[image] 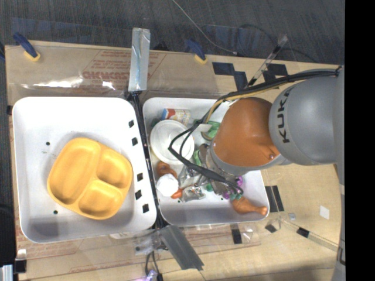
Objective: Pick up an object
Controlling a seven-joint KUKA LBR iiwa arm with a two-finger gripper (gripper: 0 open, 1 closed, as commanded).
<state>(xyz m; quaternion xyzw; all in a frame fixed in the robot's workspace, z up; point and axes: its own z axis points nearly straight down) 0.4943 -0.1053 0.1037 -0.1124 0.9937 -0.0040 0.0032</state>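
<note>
Grey arm over right bin, hand among clutter, grip unclear, toy drumstick just beside.

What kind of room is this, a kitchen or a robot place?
Probably a robot lab, not a kitchen. A big grey arm reaches over two white bins on a taped-down bench, with a yellow tray and small toy-like items.
</note>
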